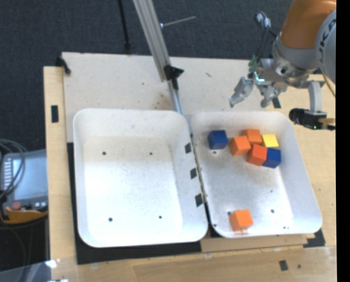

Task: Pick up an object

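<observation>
My gripper (256,96) hangs above the far rim of the right bin (298,187), its two fingers spread apart with nothing between them. Inside that bin a blue cube (218,139) lies alone near the far left corner. A tight cluster sits to its right: an orange cube (241,145), another orange cube (254,136), a yellow cube (271,140), a red-orange cube (258,154) and a blue cube (273,157). A lone orange cube (241,219) rests near the front rim.
The left bin (134,175) stands beside the right one, with a divider strip between them. A slanted aluminium rail (154,37) rises from the bench behind the bins. A teach pendant (19,181) with cables lies off the bench at the left.
</observation>
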`<state>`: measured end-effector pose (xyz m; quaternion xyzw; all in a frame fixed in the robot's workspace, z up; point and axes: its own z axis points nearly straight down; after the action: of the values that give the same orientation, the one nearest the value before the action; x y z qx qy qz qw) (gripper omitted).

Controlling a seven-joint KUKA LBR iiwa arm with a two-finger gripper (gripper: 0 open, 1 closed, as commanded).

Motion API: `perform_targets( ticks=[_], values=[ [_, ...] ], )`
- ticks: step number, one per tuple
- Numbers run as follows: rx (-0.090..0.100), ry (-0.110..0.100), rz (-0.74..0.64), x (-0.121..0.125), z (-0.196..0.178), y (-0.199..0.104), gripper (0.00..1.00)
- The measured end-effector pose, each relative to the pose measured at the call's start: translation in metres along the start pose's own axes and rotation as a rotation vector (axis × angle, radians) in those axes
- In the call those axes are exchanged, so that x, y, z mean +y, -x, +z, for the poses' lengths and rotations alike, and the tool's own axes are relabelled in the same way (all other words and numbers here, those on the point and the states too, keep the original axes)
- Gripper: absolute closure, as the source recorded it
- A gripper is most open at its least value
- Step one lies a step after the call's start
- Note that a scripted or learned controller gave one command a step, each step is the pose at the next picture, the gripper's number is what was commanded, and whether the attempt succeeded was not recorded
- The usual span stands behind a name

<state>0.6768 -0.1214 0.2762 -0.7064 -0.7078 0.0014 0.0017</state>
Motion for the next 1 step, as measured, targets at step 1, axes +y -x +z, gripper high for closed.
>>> perform_targets(
  ticks=[1],
  values=[
    [-0.003,0.004,-0.001,0.0005,-0.0034,0.0009,0.00]
  ],
)
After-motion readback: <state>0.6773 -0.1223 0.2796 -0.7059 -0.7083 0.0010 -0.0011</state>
